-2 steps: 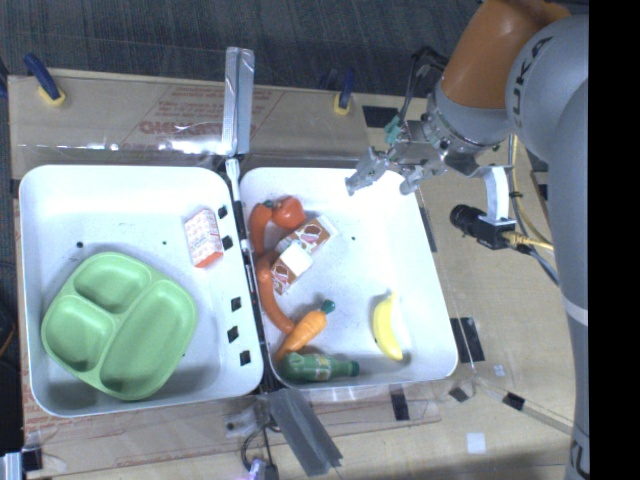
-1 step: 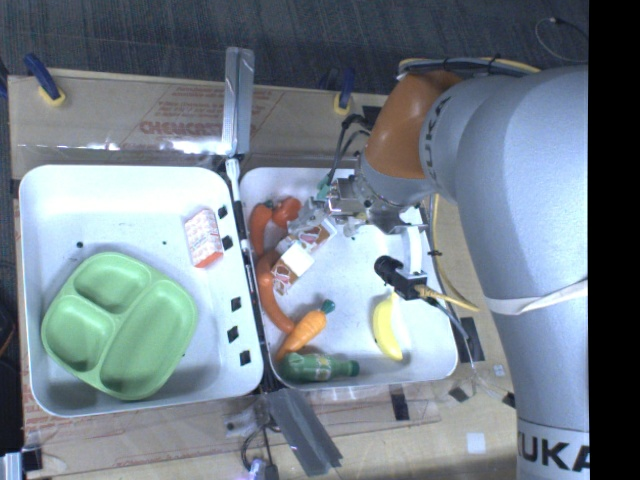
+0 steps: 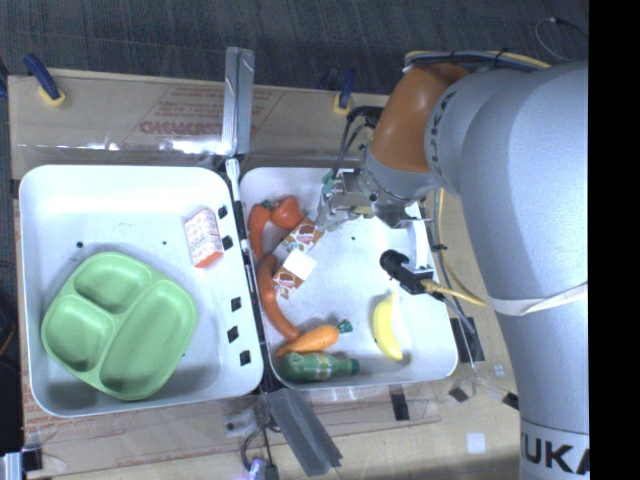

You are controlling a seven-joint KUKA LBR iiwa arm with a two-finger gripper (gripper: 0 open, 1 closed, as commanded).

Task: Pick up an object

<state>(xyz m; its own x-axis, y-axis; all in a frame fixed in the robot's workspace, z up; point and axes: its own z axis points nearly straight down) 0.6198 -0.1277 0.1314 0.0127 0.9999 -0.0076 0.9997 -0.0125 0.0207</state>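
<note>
A large grey robot arm (image 3: 520, 238) with an orange band fills the 3 o'clock side, reaching over the right bin (image 3: 440, 363). Its gripper (image 3: 335, 203) hangs at that bin's 11 o'clock corner; whether it is wide or narrow cannot be told. The left bin (image 3: 60, 193) holds a green divided plate (image 3: 118, 323) at its 7 o'clock and a small red-and-white carton (image 3: 203, 238) toward 2 o'clock. In the right bin, long orange sausages (image 3: 268, 268) line the 9 o'clock wall, with a small brown-and-white carton (image 3: 293, 268) just beside them, below the gripper. A green bottle (image 3: 318, 366) lies at 6 o'clock, touching a carrot (image 3: 312, 340) above it. A yellow banana (image 3: 387, 328) lies at 5 o'clock.
</note>
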